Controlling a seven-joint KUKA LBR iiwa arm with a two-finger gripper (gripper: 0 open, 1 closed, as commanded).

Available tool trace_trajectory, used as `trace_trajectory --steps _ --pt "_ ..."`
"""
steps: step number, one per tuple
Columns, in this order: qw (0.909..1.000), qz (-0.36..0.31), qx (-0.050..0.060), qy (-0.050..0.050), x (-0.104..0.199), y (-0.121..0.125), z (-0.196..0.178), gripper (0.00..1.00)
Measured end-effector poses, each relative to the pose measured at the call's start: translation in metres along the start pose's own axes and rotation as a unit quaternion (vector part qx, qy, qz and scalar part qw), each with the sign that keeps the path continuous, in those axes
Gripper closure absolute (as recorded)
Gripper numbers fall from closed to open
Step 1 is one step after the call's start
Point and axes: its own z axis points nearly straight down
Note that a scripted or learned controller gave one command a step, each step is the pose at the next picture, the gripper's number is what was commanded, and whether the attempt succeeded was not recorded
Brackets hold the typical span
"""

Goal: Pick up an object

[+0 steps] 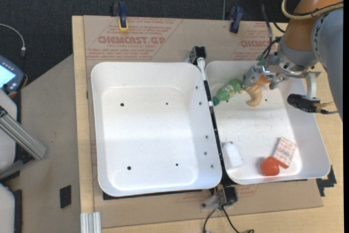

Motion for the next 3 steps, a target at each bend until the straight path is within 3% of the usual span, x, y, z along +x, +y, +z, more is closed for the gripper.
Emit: trace_trajectory --steps 1,2,3 --pt "1.0 -0.003 0.008 0.002 0.066 0.001 0.015 0.0" --pt "1.0 -0.001 0.005 0.002 0.064 0.002 0.003 1.0" --pt "1.0 -0.005 -0.003 0.004 0.137 -0.074 -0.094 1.0"
